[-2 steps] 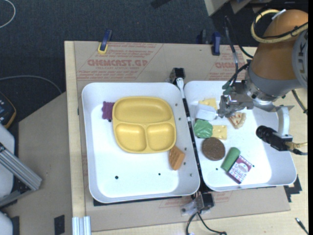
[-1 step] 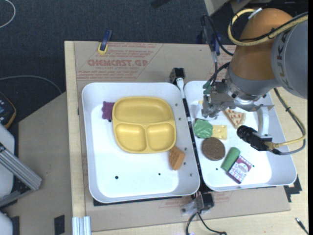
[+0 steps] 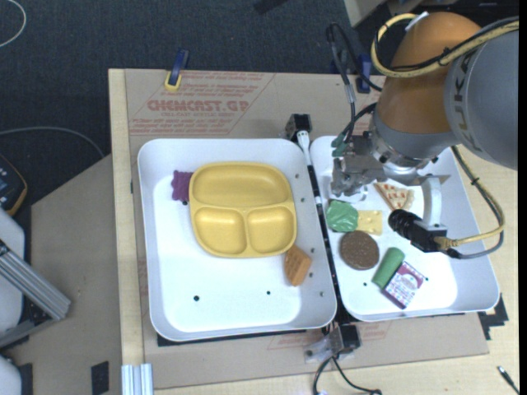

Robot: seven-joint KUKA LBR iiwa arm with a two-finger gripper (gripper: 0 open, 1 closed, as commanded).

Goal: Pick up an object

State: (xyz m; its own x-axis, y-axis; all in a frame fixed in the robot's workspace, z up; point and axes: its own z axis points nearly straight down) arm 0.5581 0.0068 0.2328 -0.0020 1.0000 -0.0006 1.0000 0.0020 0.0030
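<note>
Cardboard worktop [image 3: 247,97]: brown printed sheet under two white bins, dark carpet around it.
Near right bin [image 3: 461,290]: red packet [image 3: 403,285], green block [image 3: 387,267], brown disc [image 3: 360,250], all crowded.
Left bin [image 3: 222,303]: yellow divided tray [image 3: 244,208], tan piece [image 3: 297,265] beside it, purple item [image 3: 181,186] at its left.
Middle right: green lump [image 3: 341,216], yellow slice [image 3: 370,221], pizza piece [image 3: 394,194].
Tool [image 3: 347,181]: low over the right bin's far left, just beyond the green lump; whether spread or pressed together, I cannot tell.
Risk: items touch, so a descent may nudge neighbours or pinch two.
</note>
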